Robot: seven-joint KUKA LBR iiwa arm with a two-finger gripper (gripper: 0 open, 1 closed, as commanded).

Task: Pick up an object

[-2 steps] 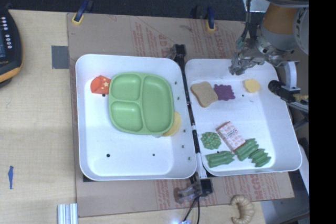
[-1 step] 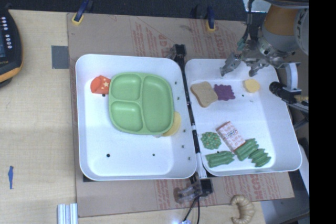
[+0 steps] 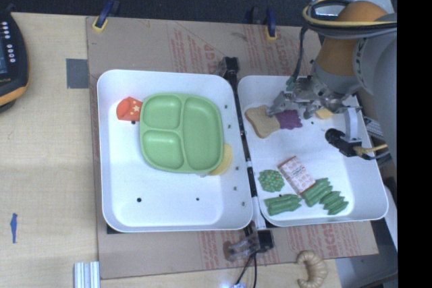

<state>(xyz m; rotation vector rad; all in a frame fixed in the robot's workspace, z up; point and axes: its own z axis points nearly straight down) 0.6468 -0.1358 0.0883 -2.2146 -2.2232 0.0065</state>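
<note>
Two white bins (image 3: 169, 212) on cardboard-covered bench (image 3: 169, 44), dark floor beyond, pincer (image 3: 291, 104) grip unclear.

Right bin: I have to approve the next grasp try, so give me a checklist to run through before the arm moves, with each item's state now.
1. Gripper sits over the right bin, at its far side: ok.
2. A target lies close by: the purple piece and the tan bread slice are just beneath it: ok.
3. An object is between the fingers: cannot tell.
4. The purple piece stands apart from its neighbour: not ok, it touches or overlaps the bread slice.
5. Other items stay clear of the path: ok, the green beans and the red-and-white packet lie toward the near side.
</note>
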